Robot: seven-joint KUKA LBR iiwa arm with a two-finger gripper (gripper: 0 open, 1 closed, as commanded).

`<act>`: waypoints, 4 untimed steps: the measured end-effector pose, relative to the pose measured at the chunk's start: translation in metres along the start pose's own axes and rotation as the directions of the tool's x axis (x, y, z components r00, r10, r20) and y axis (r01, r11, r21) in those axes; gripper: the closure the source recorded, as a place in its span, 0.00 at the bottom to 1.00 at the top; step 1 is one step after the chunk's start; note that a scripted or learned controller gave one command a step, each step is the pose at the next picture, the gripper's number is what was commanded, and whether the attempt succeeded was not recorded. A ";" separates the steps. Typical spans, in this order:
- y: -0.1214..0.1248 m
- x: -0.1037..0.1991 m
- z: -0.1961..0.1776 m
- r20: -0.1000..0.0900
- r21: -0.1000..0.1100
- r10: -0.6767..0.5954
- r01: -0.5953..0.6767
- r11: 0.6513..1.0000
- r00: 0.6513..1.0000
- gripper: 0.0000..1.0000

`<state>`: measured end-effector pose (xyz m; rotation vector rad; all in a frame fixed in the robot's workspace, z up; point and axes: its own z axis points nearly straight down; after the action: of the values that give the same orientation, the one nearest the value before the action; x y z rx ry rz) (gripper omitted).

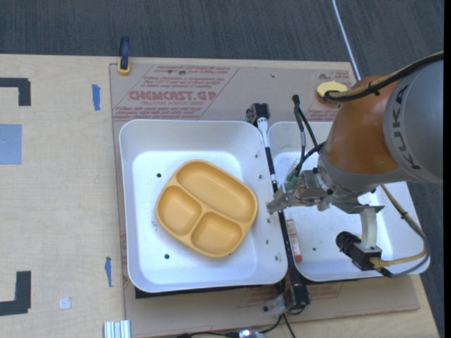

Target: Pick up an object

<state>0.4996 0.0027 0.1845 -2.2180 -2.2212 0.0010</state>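
Claw (304,193): a cluster of metal parts and wires under the wrist, over the divide between the two bins; whether it is spread or pressed together cannot be told.
Arm (394,129): smooth grey casing with a glossy orange band, bulky and rounded, above and right of the claw.
Divided plate (206,208): matte yellow-orange plastic, rounded-corner form with three shallow compartments, lying flat to the left of the claw, apart from it.
Left bin (141,146): shallow white tray with rounded corners and smooth walls, holding the plate, left of the claw.
Right bin (331,259): matching white tray, beneath and right of the claw.
Bench (56,210): pale wood-grain board with blue tape marks, far left of the claw.
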 end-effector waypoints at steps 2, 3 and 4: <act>-0.020 0.006 0.000 0.001 -0.001 0.003 -0.003 1.000 1.000 1.00; -0.019 0.007 -0.010 0.001 -0.005 0.001 -0.001 1.000 1.000 1.00; -0.017 0.008 -0.020 0.001 -0.009 0.001 -0.001 1.000 1.000 1.00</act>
<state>0.4824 0.0103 0.2049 -2.2239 -2.2255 -0.0079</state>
